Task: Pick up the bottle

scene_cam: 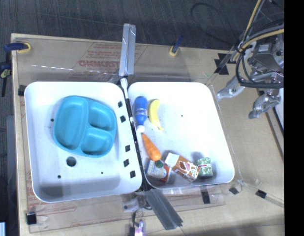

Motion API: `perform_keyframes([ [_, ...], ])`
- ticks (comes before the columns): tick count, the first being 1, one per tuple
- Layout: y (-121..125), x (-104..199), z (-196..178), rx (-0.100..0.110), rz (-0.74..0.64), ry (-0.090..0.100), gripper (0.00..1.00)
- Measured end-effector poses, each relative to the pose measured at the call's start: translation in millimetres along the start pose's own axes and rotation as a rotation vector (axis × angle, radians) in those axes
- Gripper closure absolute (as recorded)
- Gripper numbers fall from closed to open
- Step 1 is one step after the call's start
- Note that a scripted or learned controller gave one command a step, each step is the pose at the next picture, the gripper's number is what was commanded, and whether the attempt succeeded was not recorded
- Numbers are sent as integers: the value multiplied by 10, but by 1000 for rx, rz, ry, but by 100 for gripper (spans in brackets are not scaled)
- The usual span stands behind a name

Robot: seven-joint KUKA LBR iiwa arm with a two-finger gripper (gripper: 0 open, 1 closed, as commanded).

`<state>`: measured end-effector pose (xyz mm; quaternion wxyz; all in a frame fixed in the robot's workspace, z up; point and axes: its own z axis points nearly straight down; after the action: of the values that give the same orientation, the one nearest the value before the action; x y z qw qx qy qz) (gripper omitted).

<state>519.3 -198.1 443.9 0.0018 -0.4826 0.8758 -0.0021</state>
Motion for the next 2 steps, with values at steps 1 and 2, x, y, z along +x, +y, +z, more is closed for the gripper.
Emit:
perform_keyframes([
  [1,237,-20,11,-7,-539,0,0],
  [2,279,324,16,-10,-974,-3,0],
])
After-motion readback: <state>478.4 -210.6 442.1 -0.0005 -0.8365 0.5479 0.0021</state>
